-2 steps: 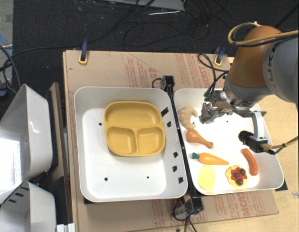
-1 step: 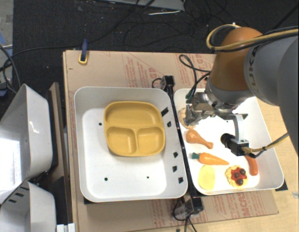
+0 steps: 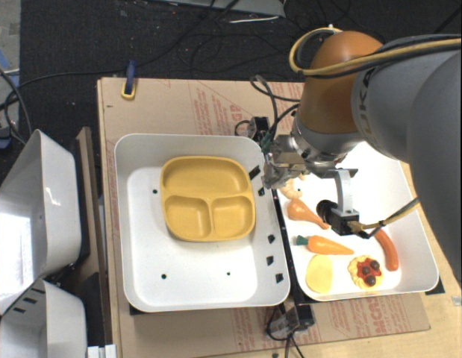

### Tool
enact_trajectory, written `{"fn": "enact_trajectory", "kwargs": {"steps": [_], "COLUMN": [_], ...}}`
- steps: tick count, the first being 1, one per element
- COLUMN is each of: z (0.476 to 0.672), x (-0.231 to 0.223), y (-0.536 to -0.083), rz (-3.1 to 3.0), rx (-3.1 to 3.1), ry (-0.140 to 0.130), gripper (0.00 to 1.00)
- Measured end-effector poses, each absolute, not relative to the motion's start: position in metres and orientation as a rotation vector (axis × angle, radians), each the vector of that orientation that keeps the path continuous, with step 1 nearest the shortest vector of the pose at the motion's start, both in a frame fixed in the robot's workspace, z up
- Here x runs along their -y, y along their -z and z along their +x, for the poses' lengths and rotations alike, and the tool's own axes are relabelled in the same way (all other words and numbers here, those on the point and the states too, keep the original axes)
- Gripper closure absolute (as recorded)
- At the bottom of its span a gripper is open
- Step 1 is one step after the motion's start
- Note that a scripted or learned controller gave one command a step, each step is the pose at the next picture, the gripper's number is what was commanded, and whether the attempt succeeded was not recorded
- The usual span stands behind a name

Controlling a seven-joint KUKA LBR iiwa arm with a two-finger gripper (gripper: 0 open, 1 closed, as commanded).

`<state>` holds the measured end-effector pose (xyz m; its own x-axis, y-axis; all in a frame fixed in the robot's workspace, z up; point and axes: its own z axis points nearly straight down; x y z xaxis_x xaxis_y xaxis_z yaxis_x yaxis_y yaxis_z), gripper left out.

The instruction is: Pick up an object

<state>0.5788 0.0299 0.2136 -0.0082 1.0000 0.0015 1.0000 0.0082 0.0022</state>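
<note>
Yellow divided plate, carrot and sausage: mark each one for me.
yellow divided plate (image 3: pixel 208 198), camera view, middle ridge between compartments.
carrot (image 3: pixel 329 246), camera view, middle of orange body.
sausage (image 3: pixel 388 250), camera view, mid-length.

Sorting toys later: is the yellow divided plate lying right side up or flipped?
Right side up: the yellow divided plate lies flat in the left bin, its three compartments facing upward.

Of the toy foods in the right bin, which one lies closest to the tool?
The orange drumstick-shaped piece, at the bin's upper left, just below the tool. The carrot, sausage, yellow disc and pizza lie further down.
</note>
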Motion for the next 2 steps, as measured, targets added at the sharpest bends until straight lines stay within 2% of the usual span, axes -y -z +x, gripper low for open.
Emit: {"fn": "enact_trajectory", "kwargs": {"steps": [1, 2], "z": [0.562, 0.559], "x": [-0.081, -0.097], "y": [-0.216, -0.241], "rz": [2.215, 2.215], "rx": [-2.231, -2.227], "ry": [0.001, -0.004], "gripper": [1.00, 1.00]}}
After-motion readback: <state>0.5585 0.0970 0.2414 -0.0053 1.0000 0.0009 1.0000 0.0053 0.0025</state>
